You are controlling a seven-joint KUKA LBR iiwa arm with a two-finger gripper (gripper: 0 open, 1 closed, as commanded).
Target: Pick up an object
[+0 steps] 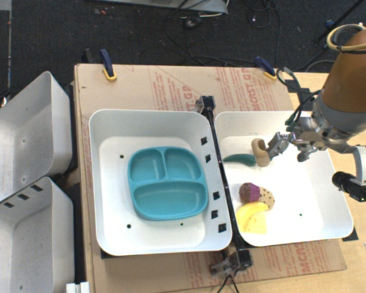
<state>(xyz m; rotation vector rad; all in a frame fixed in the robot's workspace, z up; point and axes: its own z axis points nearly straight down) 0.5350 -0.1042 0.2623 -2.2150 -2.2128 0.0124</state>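
from my remote station the arm entered at the right, its upper part cut off by the frame edge, the orange band above the wrist filling the top right corner. the hand hung over the upper part of the right bin; its metal parts blurred together against the white floor, and i could not tell whether its fingers stood wide or narrow, nor whether it touched anything.

just left of the hand lay a small tan object, its shape hard to make out; whether the hand touched it i could not judge. beside that, a teal handle-like object lay with its long axis roughly left to right, one end near the divider between the bins, the other meeting the tan object.

lower in the same bin a purple rounded object rested against a tan speckled piece, partly hiding it. a yellow object lay just below them, touching, its outline irregular.

the left bin held a teal divided plate, three compartments, lying flat near the middle. both bins sat side by side on the desk, with two more white bins at the left, cut off by the frame.
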